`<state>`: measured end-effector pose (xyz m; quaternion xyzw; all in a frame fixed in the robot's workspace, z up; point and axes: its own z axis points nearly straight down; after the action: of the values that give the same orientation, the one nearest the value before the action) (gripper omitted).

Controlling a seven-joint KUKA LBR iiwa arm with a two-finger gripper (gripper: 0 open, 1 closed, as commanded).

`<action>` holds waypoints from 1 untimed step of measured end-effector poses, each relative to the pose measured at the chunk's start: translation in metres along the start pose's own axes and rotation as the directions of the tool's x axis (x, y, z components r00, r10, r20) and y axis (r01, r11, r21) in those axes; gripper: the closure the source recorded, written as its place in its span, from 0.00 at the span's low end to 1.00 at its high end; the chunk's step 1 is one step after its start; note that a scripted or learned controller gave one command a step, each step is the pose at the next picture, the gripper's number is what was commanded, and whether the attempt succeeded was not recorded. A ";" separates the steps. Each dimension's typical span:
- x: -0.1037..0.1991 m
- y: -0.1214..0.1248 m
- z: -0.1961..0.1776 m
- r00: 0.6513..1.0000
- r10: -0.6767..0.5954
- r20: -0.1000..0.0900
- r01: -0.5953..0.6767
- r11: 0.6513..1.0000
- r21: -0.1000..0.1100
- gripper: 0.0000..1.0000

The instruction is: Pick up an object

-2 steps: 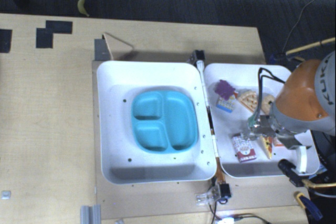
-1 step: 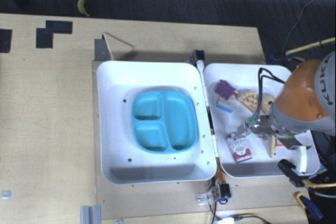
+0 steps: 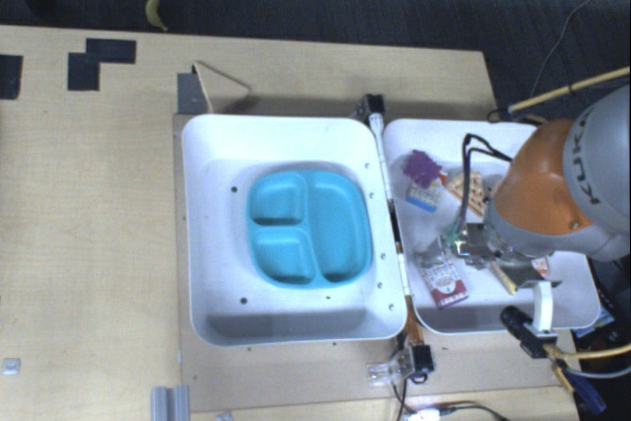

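My gripper (image 3: 455,247) is low in the right bin (image 3: 582,311), under the orange-banded wrist (image 3: 537,187). It hangs just above a dark red packet (image 3: 449,289) near the bin's front wall. Close to its tip lies a greyish, shiny item (image 3: 434,261); whether they touch I cannot tell. Further back in the same bin are a purple object (image 3: 422,167), a small blue and white item (image 3: 422,199) and a tan block (image 3: 467,188), partly covered by the arm and its black cable.
The left bin (image 3: 212,212) holds a blue divided plate (image 3: 310,226). A ridge (image 3: 389,212) separates the two bins. Cables and a white-capped fitting (image 3: 542,309) sit at the right bin's front right corner.
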<state>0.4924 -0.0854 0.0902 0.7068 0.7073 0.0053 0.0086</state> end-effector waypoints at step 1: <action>0.002 0.004 -0.013 1.000 -0.004 -0.005 0.004 1.000 -0.007 1.00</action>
<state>0.4956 -0.0831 0.1031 0.7055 0.7086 0.0092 0.0093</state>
